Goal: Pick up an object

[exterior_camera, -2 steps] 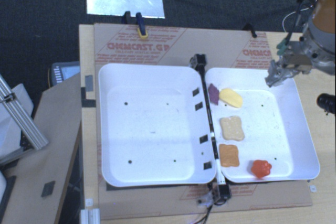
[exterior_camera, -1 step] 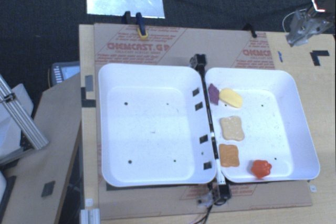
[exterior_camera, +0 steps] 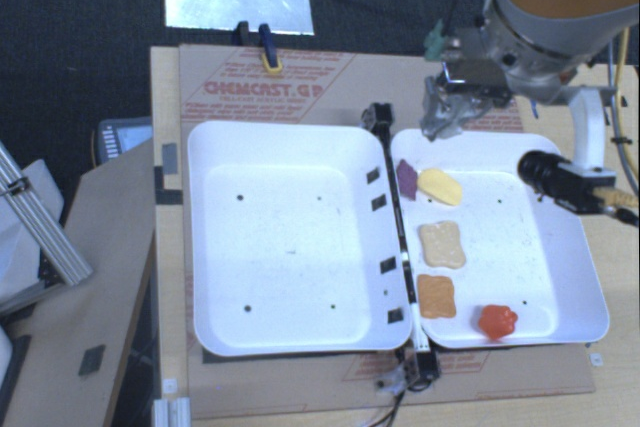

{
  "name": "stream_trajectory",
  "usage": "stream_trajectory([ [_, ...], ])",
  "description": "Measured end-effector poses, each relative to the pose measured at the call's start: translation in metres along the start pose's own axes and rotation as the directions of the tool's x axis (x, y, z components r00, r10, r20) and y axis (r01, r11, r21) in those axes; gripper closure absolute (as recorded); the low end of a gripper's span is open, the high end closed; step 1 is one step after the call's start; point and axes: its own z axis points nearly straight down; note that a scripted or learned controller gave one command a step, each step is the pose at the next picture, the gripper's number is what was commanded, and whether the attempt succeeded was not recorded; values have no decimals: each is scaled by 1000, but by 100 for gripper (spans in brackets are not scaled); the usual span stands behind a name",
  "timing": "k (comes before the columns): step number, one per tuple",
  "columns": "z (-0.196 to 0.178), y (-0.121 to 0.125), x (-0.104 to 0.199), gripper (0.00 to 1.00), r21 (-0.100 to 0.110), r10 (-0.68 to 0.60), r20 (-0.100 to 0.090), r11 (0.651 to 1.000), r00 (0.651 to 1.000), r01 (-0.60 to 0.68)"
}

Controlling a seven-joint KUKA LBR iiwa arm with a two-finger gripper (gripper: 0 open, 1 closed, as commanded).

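Two white bins [exterior_camera: 290, 235] share the surface; gripper [exterior_camera: 441, 125] hovers above the right bin's far edge, fingers' state unclear; five food pieces [exterior_camera: 441, 244] lie inside.

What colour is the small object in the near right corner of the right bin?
Red, with an orange tinge: the small object shows clearly in the camera view.

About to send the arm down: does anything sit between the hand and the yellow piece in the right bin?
Nothing visible does. The hand hangs above the bin's far rim, and the yellow oval piece lies uncovered just below it, a small purple piece beside it.
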Motion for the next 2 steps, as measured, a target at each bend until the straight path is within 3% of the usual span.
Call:
stream_trajectory([
  [1,73,45,64,100,0,7,2,1000,1000,-7],
  [2,48,-13,40,100,-6,15,1,1000,1000,-15],
])
